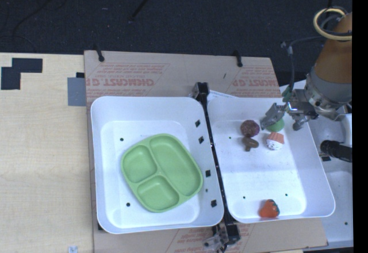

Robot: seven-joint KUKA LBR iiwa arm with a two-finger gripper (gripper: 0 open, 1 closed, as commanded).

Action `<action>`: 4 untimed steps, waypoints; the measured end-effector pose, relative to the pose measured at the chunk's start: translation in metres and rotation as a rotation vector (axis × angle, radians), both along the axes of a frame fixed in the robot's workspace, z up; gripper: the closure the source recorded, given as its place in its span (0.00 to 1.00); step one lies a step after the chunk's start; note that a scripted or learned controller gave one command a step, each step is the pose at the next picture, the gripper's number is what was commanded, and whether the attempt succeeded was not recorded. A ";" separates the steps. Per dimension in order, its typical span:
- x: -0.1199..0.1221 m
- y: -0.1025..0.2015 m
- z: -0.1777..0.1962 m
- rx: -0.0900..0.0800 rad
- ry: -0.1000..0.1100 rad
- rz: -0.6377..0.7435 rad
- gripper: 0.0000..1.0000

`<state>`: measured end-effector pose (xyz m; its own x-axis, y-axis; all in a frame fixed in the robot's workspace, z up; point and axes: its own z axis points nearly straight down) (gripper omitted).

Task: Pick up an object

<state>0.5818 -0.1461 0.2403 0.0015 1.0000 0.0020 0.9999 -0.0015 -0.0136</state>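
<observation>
Your gripper (286, 117) angled low over right bin (322, 188), fingers spread, empty, above round green object (278, 126), glossy green three-compartment plate (161, 172) in left bin (109, 131)

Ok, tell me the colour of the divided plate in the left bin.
Light green; the divided plate shows clearly in the camera view.

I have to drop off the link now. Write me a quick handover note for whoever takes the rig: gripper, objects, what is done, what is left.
Gripper: over the right bin's far right side, just above a green object; holds nothing visible.
Right bin: brown mushroom-shaped toy, small white and orange piece, red-orange object near the front rim.
Left bin: green divided plate.
Done: nothing lifted.
Left: grasp and lift one object.
</observation>
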 end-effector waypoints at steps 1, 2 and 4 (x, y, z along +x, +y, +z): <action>0.002 0.000 0.007 -0.002 -0.012 0.002 0.00; 0.001 -0.003 -0.057 0.000 -0.005 0.002 0.00; -0.001 0.007 -0.155 -0.001 -0.009 0.001 0.00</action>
<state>0.5813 -0.1387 0.0854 0.0007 1.0000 0.0011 1.0000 -0.0007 -0.0048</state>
